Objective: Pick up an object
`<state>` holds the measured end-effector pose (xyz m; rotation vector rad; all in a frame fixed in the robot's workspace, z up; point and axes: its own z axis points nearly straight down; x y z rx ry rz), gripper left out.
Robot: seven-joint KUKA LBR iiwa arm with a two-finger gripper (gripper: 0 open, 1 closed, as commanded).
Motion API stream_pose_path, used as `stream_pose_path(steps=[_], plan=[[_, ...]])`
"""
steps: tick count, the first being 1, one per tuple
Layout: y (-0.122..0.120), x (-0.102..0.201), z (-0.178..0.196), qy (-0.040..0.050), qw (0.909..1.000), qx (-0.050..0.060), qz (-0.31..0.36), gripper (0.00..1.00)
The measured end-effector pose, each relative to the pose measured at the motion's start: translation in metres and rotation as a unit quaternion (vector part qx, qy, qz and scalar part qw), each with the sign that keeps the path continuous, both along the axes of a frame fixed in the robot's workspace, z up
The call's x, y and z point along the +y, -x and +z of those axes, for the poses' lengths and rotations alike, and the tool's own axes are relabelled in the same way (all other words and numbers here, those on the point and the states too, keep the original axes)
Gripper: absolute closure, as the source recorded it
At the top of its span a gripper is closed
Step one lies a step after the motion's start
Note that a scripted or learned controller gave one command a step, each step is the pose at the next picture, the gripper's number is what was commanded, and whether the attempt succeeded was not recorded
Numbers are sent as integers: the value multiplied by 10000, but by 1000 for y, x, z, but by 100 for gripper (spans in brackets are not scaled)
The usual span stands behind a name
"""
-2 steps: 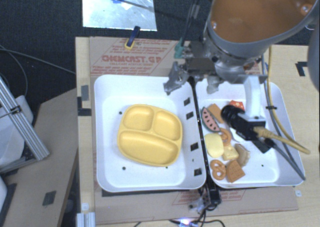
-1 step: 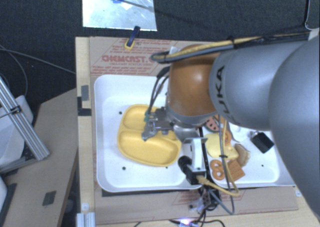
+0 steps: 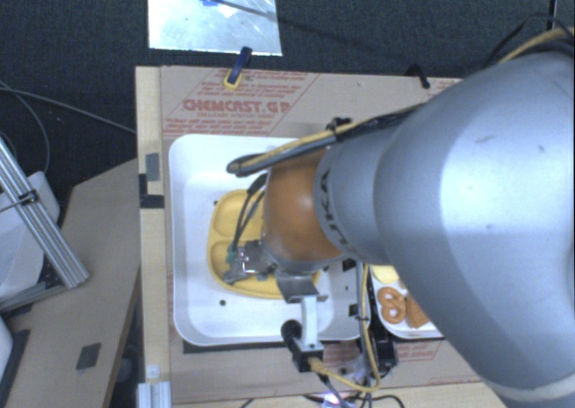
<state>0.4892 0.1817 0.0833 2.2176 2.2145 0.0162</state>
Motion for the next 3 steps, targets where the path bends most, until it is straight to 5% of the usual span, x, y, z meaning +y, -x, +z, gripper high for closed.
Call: stream_pose_path(steps=[1, 2, 3], plan=[[-11, 51, 4, 21, 10000, -2, 2, 0], [-45, -43, 4, -16, 10000, 65, -17, 0], [-39, 23, 153, -35, 10000, -13, 65, 0]])
